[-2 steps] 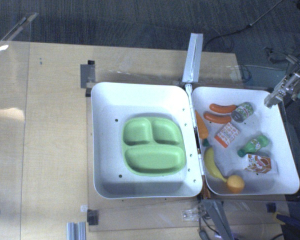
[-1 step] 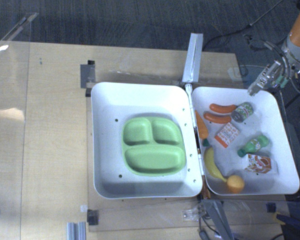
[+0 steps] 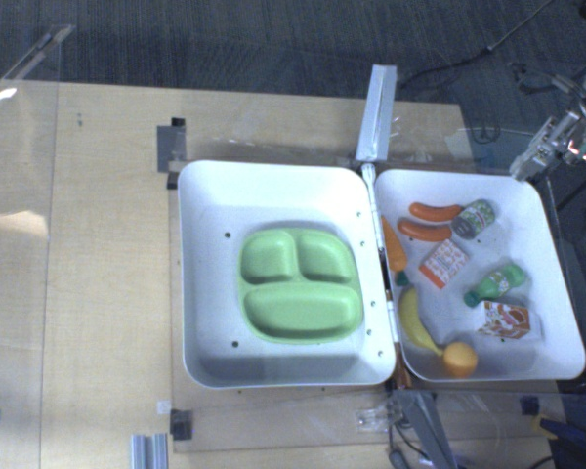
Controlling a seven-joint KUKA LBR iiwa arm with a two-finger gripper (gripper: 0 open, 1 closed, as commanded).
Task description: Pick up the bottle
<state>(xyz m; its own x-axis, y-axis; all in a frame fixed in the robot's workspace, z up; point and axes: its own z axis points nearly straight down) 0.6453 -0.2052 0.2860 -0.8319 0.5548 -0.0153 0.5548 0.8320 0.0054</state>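
Looking down, I see the left white bin holding a green three-compartment plastic tray. The right white bin holds the green plastic bottle, lying tilted near its right side, just above a red-and-white packet. Around it lie two orange sausages, a grey can, a red patterned packet, a carrot, a yellow banana and an orange. The end effector hangs beyond the bin's upper right corner; it looks blurred, and I cannot tell its state.

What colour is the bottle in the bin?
Green, with a paler label band. The bottle lies in the right bin, showing clearly in the camera view.
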